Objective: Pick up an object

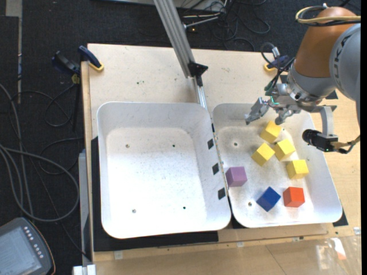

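Blue cube (268,199) frontmost | gripper (268,114) fingers spread, empty | arm cut off right

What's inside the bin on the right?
The right bin holds seven blocks: four yellow blocks, a purple block, a blue block and an orange block. The gripper covers its far edge.

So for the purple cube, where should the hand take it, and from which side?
Probably from straight above, closing on two opposite flat side faces of the purple cube. It sits apart from the other blocks, so both fingers should have room. It lies near the right bin's left wall, so choosing the faces that keep fingers away from that wall seems safer.
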{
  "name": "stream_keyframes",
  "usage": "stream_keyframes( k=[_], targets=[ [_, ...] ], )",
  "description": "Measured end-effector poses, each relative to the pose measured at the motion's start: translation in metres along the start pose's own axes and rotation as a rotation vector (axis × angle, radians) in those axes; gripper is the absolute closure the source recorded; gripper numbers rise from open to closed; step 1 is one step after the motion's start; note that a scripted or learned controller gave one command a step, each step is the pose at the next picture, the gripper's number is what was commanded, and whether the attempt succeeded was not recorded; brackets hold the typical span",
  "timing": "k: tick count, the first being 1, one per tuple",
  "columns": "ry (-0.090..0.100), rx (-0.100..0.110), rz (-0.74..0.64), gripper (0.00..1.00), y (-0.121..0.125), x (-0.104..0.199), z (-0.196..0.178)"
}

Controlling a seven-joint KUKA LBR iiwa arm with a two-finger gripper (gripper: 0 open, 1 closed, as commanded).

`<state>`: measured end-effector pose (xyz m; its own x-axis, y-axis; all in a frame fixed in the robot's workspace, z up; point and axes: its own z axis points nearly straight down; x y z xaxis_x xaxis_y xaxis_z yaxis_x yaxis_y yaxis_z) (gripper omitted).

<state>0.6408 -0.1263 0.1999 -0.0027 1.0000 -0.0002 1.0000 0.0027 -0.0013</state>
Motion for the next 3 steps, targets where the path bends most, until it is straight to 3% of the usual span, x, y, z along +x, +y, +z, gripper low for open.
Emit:
stream_keyframes(
  k=[2, 3],
  targets=[
    [0.001, 0.003, 0.003, 0.00, -0.006, 0.004, 0.108],
    [0.000, -0.002, 0.003, 1.00, -0.005, 0.004, 0.094]
  ],
)
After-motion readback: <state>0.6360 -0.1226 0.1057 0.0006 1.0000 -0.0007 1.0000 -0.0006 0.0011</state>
